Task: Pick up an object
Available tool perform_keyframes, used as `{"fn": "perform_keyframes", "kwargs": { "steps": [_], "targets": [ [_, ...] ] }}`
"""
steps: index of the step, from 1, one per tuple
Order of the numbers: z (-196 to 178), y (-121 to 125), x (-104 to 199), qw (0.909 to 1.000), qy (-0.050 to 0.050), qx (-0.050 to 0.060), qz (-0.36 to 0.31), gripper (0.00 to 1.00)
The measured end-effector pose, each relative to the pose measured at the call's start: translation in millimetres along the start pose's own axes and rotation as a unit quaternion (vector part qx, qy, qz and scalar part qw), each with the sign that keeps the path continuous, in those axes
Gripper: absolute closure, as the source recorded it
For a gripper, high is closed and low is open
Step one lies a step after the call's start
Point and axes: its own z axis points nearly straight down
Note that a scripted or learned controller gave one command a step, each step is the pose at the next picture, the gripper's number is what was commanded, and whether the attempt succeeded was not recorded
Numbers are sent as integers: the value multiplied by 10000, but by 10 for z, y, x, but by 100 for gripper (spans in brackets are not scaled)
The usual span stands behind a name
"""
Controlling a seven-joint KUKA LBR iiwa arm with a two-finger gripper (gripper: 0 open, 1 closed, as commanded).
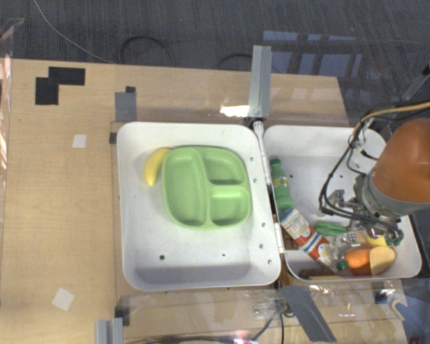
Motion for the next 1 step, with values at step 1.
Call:
{"fn": "perform_keyframes", "kwargs": {
  "steps": [1],
  "targets": [
    [76, 463, -414, 9994, -1, -2, -345, 0]
  ]
}}
